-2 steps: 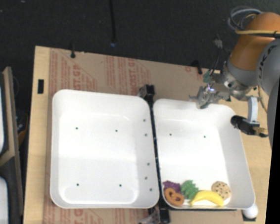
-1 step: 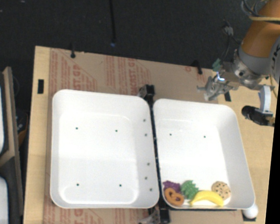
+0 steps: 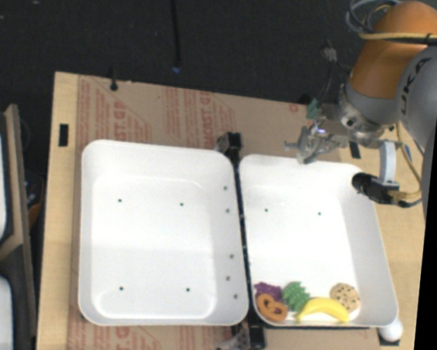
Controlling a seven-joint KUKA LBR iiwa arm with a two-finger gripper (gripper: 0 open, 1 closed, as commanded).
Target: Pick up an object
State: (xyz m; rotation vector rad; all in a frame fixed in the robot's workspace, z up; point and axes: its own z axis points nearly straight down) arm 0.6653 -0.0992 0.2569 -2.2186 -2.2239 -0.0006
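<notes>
Lying banana point(image 3: 323, 309) far from end effector point(image 3: 311, 147)

yellow banana point(image 3: 323, 309) (speckled tan cookie point(image 3: 344, 297)), white bins point(image 3: 92, 196).

From my remote station I can make out red printed lettering on the cardboard sheet point(image 3: 170, 115) lying on the surface under the two bins. It runs in repeated strips along the far edge and down the left side, but the characters appear inverted and too blurred for me to read. On the grey arm point(image 3: 422, 79), dark letters stand at the right edge of the casing; I read them as "KU", partly cut off.
</notes>
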